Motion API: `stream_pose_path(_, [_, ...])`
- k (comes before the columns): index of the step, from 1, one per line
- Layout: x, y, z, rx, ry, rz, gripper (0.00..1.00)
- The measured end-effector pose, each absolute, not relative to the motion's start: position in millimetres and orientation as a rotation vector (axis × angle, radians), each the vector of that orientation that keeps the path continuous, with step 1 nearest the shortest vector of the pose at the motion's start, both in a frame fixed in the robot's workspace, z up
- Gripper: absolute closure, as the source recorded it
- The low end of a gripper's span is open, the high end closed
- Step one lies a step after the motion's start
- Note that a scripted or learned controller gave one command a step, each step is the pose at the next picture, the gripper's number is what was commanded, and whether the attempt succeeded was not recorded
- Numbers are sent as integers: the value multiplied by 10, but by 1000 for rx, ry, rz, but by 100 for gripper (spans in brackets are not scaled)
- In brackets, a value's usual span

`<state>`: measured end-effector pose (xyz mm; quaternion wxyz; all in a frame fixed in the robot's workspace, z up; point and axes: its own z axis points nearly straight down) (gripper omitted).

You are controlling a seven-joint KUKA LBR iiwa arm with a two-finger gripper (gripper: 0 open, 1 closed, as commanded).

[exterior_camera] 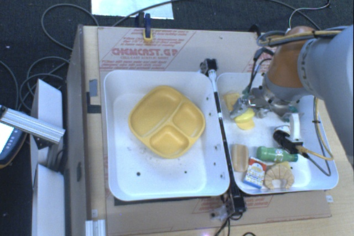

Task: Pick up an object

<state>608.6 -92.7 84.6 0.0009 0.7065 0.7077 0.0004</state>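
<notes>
Camera view: arm (310, 63) from right, low over right bin (326, 177).

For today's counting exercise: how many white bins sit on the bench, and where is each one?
2. The left bin holds a yellow divided plate; the right bin, beside it, holds small food items under the gripper. None seems hidden.

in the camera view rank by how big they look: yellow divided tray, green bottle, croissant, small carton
1. yellow divided tray, by far the largest
2. green bottle and croissant, too alike to rank: the bottle is longer, the croissant broader
3. small carton, smallest
</notes>
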Motion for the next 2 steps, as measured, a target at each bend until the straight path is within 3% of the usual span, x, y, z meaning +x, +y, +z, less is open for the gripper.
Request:
stream_pose_path(1, [6096,-926,958,2216,2222,4,100])
stream_pose_path(2, [5700,-180,1852,2216,2225,4,100])
